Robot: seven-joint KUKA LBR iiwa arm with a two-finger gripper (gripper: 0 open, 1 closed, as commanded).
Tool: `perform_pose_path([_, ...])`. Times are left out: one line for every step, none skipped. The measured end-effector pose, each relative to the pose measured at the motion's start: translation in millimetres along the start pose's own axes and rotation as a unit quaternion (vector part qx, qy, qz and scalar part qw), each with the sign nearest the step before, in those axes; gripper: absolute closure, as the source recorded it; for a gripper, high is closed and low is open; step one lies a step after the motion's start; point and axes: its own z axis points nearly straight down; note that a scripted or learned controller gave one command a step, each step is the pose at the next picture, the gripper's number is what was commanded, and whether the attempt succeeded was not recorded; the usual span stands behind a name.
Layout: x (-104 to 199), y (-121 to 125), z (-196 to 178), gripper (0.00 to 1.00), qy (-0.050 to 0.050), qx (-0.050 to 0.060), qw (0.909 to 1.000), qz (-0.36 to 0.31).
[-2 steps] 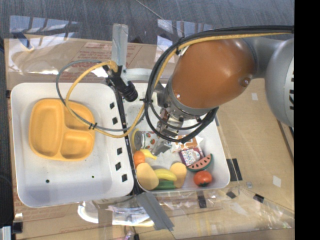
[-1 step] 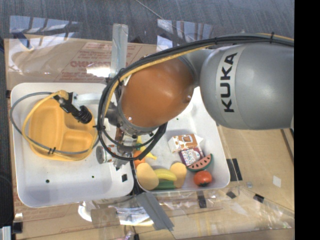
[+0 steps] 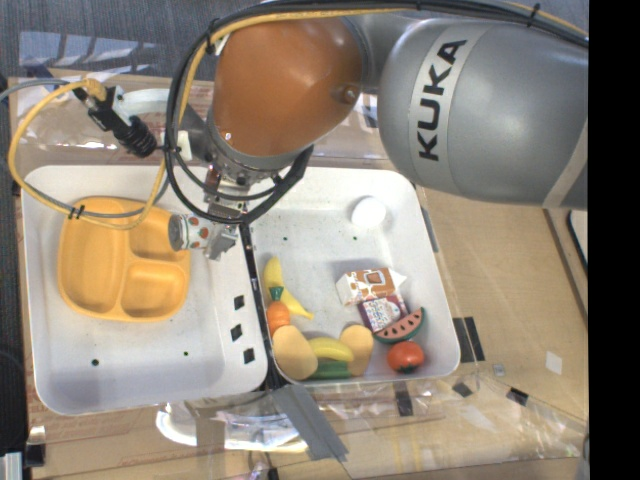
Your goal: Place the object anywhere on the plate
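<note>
Camera view from above, at a slant. Gripper [image 3: 218,230] low over the divider between the two bins, under the orange band [image 3: 285,78] of the arm [image 3: 480,98]. Small can [image 3: 183,232] lying on its side just at the gripper's 9 o'clock, silver end turned toward the yellow divided plate [image 3: 100,268] and apparently touching or overlapping that plate's 2 o'clock corner. Plate resting in the left bin [image 3: 60,368], toward the bin's 9 o'clock side.

Probable step: carrying the can over the plate, or setting it down. To do it well: shift farther toward 9 o'clock so the whole can sits over a compartment rather than the raised rim, lower close to the surface, then let go gently, since a cylinder on its side could roll off the edge. Best to keep the can's axis along a compartment wall so the divider stops any roll.

Hard to make out: whether the gripper is clenched on the can or released, impossible to tell, with wrist and cables crowding that spot. Equally unclear whether the can hangs in the air or already rests on the plate's rim. Label on the can too small to read.

Right bin [image 3: 320,238] with toy food at its 6 o'clock end: banana [image 3: 335,348], milk carton [image 3: 365,285], watermelon slice [image 3: 405,326], tomato [image 3: 404,356].
</note>
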Motion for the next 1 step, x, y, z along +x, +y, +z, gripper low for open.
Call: perform_pose_path([0.0,1.3,1.4,0.00,-0.002,-0.001,1.0000,0.001])
